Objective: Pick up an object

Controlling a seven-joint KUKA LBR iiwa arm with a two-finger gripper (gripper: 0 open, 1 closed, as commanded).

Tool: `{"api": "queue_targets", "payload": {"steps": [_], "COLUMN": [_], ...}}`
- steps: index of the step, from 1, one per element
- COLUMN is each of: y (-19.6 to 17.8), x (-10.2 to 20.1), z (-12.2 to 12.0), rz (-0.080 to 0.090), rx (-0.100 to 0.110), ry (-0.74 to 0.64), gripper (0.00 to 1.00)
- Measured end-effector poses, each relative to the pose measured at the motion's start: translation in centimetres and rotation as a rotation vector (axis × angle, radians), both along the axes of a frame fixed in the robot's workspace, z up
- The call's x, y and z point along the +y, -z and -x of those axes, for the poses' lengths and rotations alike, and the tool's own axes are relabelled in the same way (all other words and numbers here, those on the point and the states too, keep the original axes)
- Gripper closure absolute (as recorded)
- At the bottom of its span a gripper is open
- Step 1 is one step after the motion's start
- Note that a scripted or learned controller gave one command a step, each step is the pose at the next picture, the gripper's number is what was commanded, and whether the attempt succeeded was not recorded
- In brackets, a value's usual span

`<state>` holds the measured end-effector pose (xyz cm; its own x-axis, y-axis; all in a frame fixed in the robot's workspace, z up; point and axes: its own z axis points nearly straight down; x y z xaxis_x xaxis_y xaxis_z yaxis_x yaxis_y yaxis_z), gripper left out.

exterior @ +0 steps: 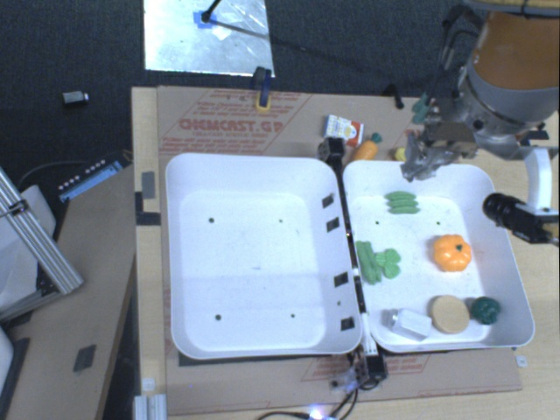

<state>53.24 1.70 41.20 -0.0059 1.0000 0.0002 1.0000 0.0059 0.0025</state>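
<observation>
Camera view looked down on two shallow white plastic bins, smooth and glossy, set side by side on a brown cardboard sheet printed in red with lettering too blurred to read with certainty. Left bin had a bare floor. Right bin held a ribbed green pea pod, a lumpy green leafy vegetable toy, a round orange pumpkin with dark stem, a flat tan disc, a small dark-green knobbly ball and a pale translucent block. Metal two-finger gripper hung over the right bin's far rim, just beyond the pea pod; fingers close together, nothing seen between them. Crinkled foil sheet lay on dark carpet.
</observation>
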Motion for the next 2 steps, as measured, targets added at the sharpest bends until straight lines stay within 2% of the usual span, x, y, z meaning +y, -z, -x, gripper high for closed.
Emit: {"api": "queue_targets", "payload": {"steps": [1, 2], "y": [-5.6, -6.6], "x": [8.8, 8.5], "z": [4.7, 4.6], "rz": [-0.005, -0.001], "rx": [-0.006, -0.001], "ry": [-0.009, 0.002], "gripper": [1.00, 1.00]}}
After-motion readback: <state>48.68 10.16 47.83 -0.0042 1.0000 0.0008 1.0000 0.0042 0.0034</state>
